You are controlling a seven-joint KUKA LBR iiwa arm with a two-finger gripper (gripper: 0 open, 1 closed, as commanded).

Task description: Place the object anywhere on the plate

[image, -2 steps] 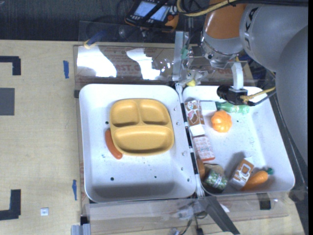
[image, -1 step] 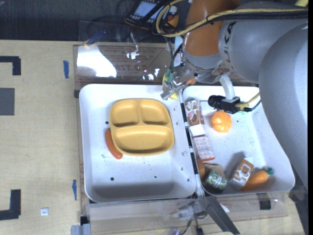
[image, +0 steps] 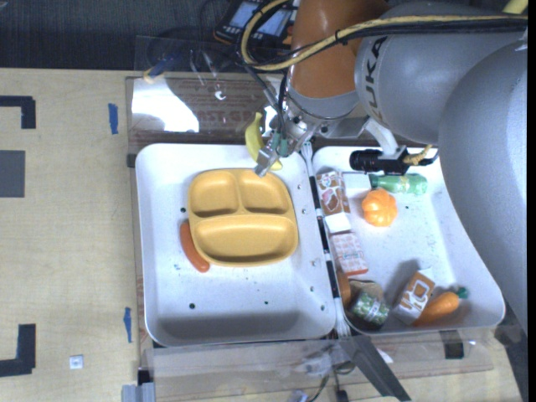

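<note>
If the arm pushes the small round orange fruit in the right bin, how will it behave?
The small round orange fruit would probably roll, since its shape is rounded and it lies free on the flat floor of the right white bin. Its smooth, slightly shiny skin suggests it might slip from a pinch. It looks rigid, likely a light plastic toy.

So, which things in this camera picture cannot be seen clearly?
- Tool: too small and blurred in the camera view to judge its grip.
- Yellow object beside it: partly covered by the tool.
- Orange sausage: partly under the plate.
- Carrot: partly behind a small carton.
</note>
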